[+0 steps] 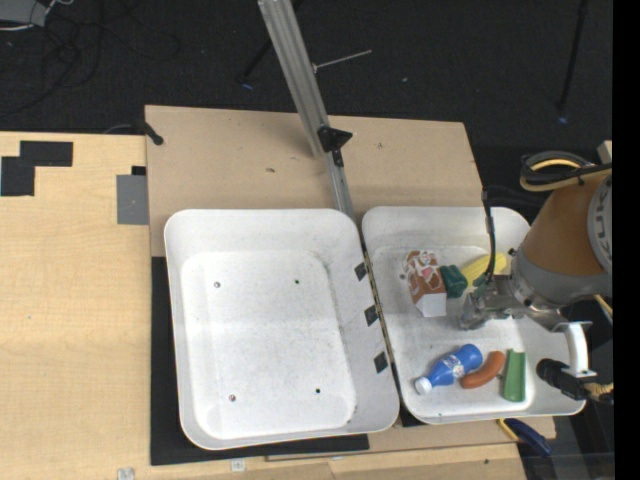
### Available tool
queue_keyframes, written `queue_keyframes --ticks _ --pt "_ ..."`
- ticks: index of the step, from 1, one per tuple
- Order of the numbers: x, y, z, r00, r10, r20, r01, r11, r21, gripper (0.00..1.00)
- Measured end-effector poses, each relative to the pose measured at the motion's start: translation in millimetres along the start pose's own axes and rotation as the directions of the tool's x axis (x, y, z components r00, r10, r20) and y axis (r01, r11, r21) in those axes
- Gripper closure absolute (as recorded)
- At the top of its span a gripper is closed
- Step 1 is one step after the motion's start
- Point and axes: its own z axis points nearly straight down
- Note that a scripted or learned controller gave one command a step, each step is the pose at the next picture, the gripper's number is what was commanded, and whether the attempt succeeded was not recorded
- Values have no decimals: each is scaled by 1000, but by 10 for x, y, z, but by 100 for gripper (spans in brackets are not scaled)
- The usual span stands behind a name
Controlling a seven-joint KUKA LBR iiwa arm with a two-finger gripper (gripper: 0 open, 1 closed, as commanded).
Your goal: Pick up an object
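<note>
arm's gripper (478, 306) low in the right bin (392, 230), its state cannot be told, just beside a brown-and-white packet (424, 274) and green block (455, 280), blue bottle (450, 367), orange piece (482, 370) and green stick (514, 375) near the front edge

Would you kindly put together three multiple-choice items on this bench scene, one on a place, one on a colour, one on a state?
1. Where do the loose objects lie?
A. In the left bin
B. In the right bin
C. On the wooden bench

2. What colour is the bottle near the right bin's front edge?
A. Blue
B. Pink
C. Black

3. How does that bottle rest?
A. Standing upright
B. Lying on its side
C. Hanging from a hook

Answers:
1. B: the objects sit in the right bin, where the gripper also reaches.
2. A: the bottle has a blue body with a white cap.
3. B: it lies flat beside the orange object.
</note>
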Motion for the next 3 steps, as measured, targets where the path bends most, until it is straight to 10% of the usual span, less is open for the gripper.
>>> queue_keyframes --ticks 3 --pt "19 -71 -1230 1000 -10 2 10 1000 -2 100"
